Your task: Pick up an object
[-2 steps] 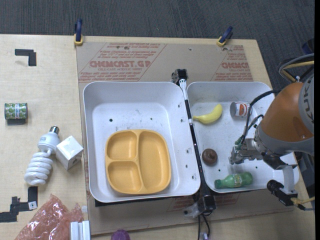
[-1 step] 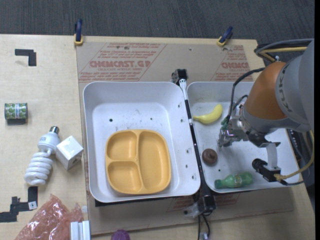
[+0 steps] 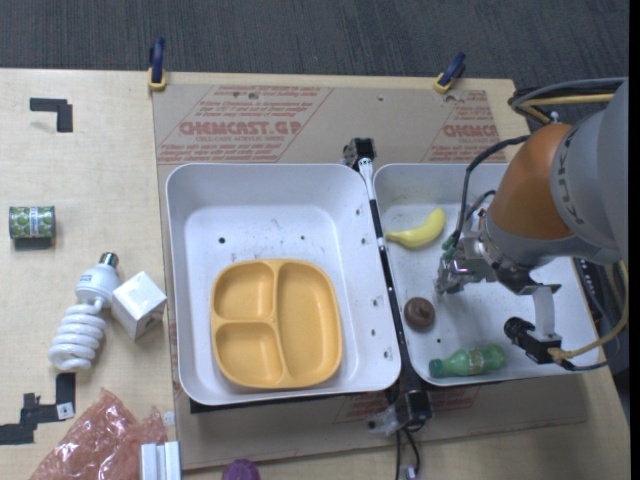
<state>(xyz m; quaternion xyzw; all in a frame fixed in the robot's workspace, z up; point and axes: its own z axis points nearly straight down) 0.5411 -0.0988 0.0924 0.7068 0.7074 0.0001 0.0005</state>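
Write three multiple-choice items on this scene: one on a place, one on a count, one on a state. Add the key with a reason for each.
1. Where does the yellow divided tray lie?
A. In the left bin
B. In the right bin
C. On the bench outside the bins

2. How many loose objects lie in the right bin?
A. One
B. Three
C. Five

3. How does the green bottle rest?
A. Standing upright
B. Lying on its side
C. Hanging from the gripper

Key:
1. A: the tray sits on the floor of the left bin.
2. B: a banana, a brown ball and the bottle are there.
3. B: it lies lengthwise along the bin's near wall, apart from the gripper.
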